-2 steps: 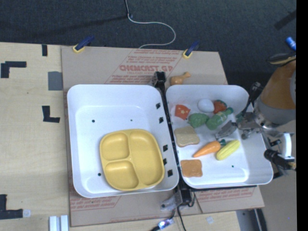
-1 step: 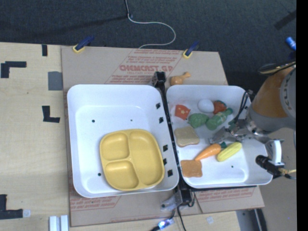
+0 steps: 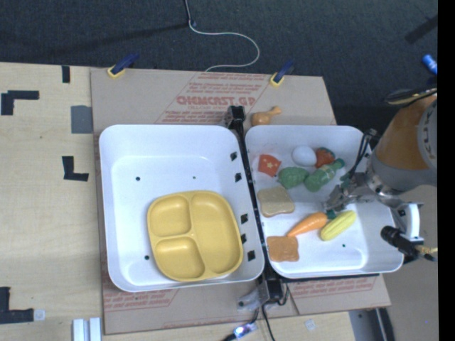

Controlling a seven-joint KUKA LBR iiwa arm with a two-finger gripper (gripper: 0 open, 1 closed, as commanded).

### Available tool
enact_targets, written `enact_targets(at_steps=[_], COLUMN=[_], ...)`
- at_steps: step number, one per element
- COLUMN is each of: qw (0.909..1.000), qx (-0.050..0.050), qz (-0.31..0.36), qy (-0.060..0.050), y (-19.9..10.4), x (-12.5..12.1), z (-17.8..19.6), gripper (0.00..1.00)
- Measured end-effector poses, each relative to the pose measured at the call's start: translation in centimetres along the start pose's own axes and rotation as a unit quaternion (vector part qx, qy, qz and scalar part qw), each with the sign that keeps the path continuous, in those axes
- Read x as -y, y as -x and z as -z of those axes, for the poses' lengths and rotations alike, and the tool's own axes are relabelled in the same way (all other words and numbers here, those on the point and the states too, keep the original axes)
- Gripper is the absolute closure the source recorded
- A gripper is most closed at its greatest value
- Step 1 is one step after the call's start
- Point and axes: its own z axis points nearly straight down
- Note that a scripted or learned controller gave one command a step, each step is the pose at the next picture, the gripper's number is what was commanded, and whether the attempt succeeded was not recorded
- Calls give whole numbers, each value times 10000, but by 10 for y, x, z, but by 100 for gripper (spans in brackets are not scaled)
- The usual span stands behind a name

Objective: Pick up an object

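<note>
Dark carpet surrounds the bench, and we reach in over the right bin's (image 3: 355,135) right edge. Our gripper (image 3: 337,202) hangs low just above the corn cob (image 3: 337,225); whether it is released or clenched we cannot tell. We judge the corn the likeliest pick, lying near the bin's right wall. The carrot (image 3: 307,224) touches it, greens (image 3: 306,177) crowd just behind, and bread (image 3: 276,201) lies beyond. The yellow plate (image 3: 194,234) sits in the left bin (image 3: 121,148), well apart.

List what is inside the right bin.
Inside the right bin: white egg, tomato, red piece, green vegetables, bread slice, carrot, corn, toast. The end effector covers whatever is beneath it.
</note>
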Motion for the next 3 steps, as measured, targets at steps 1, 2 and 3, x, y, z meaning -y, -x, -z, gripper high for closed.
enact_targets(at_steps=[1,2,3], qw=[10000,10000,10000], qx=[-4,-5,-9], qz=[-6,-6,-8], qy=[16,12,1], y=[-5,-10,-11], x=[-3,2,1], z=[62,108,130], gripper=[100,100,100])
